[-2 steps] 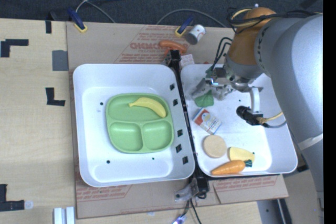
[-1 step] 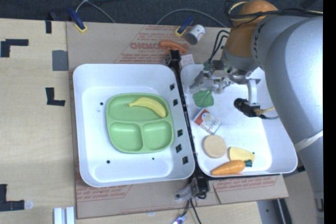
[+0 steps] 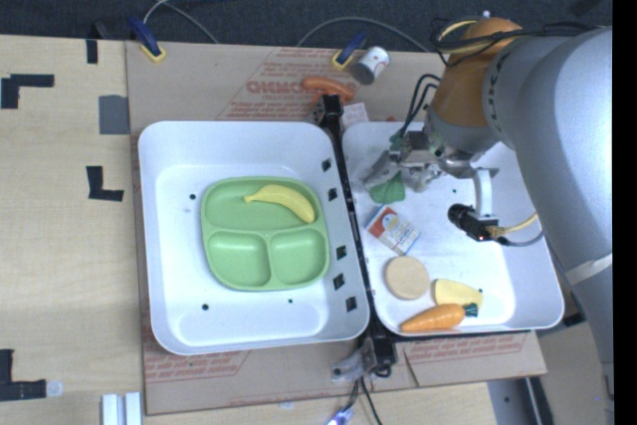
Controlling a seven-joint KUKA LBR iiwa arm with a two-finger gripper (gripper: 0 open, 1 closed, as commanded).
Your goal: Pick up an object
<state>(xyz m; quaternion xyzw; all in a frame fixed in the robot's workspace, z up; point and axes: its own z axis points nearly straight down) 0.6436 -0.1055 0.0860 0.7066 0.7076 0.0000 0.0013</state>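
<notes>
Down in the right bin (image 3: 518, 259) my gripper (image 3: 396, 172) sits over a green object (image 3: 389, 189); finger state I cannot tell. Risk: nudging it into the packet (image 3: 394, 230), missing the grab.

Robotics lab, taped cardboard-topped bench (image 3: 279, 85), loose cables (image 3: 199, 0), white bins (image 3: 159, 154)

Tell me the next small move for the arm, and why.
Probably a short descent onto the green object: the gripper sits right above it in the right bin, apart from the small packet, round cracker and carrot. Whether it has a hold is unclear.
</notes>
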